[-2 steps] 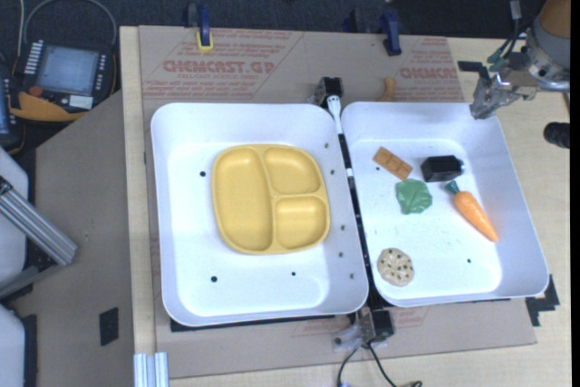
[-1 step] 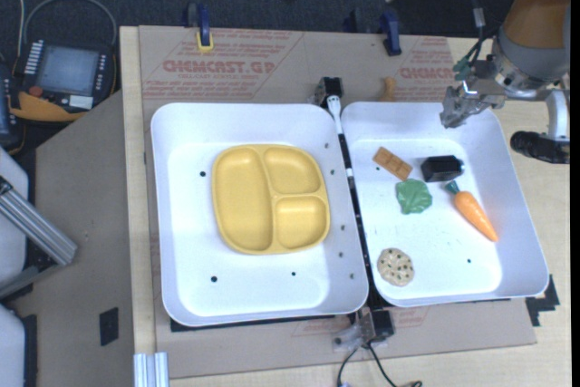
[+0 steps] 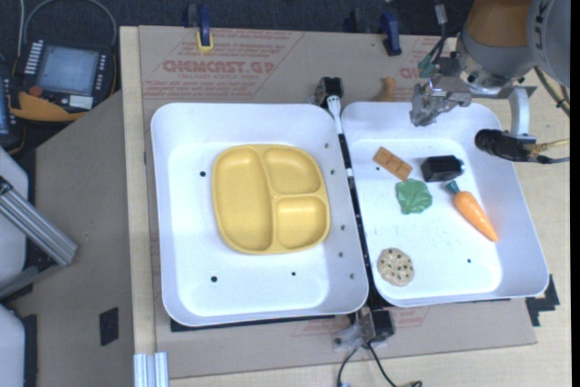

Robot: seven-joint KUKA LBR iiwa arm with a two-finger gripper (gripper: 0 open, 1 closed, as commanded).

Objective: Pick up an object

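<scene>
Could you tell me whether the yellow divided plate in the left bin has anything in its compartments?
Empty. All three compartments of the yellow divided plate show bare yellow; the food items lie in the right bin.

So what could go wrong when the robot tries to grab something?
The food toys sit close together in the right bin: the cracker, the green leafy piece, the small black object and the carrot. The pincer hangs above the bin's far edge, so coming down it might nudge a neighbour or catch two at once. The cookie lies flat, so it may slip out.
</scene>
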